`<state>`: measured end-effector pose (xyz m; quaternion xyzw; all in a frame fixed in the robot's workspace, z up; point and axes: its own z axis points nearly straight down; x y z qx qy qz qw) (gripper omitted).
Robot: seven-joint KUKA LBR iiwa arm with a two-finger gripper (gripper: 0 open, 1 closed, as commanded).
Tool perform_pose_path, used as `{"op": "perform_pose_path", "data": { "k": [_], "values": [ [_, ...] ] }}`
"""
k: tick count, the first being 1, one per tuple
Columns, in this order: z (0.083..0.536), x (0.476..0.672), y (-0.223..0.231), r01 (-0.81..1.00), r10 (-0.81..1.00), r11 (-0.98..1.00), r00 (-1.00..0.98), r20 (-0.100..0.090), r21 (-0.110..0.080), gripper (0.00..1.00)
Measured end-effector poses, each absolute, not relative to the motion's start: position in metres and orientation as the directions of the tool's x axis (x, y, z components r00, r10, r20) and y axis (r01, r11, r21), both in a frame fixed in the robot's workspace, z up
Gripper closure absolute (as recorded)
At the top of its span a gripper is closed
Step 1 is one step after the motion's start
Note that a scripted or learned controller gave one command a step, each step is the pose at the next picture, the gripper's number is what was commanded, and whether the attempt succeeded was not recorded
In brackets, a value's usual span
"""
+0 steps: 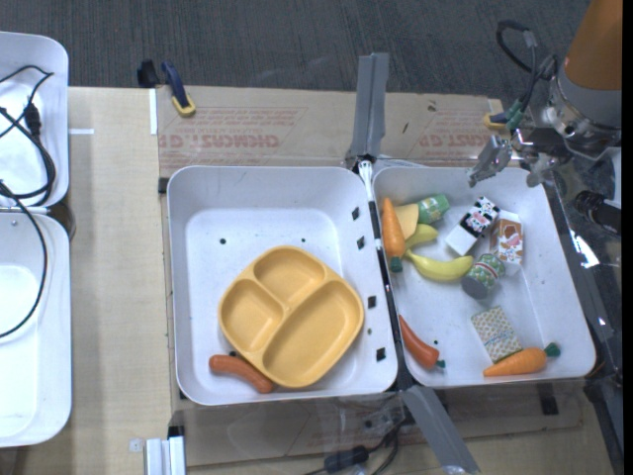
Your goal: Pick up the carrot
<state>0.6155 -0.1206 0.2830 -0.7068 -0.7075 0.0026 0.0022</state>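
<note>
Two orange carrots lie in the right bin [569,295]. One carrot [393,228] lies lengthwise by the bin's left wall, green end toward the front. The other carrot [515,363] rests near the front right corner with its green top pointing right. A thinner red-orange vegetable [418,344] lies by the front left wall. My gripper [511,163] hangs over the bin's back right edge, open, with nothing between its fingers. It is well apart from both carrots.
In the right bin are also a banana [442,265], a green can [432,208], a grey can [483,275], small boxes [475,221] and a patterned packet [496,332]. The left bin [198,265] holds a yellow divided plate [290,315] and a sausage [240,370].
</note>
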Motion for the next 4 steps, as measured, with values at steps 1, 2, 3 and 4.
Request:
{"op": "perform_pose_path", "data": {
  "k": [1, 2, 3, 4],
  "values": [
    [0.102, 0.565, -0.094, 0.999, 0.999, 0.041, -0.041, 0.001, -0.008, 0.0],
    [0.087, 0.63, -0.138, 0.994, 0.994, 0.113, -0.113, 0.001, -0.006, 0.0],
    [0.087, 0.63, -0.138, 0.994, 0.994, 0.113, -0.113, 0.001, -0.006, 0.0],
    [0.088, 0.579, -0.1, 0.996, 0.996, 0.092, -0.092, 0.0, -0.006, 0.0]
  ]
}}
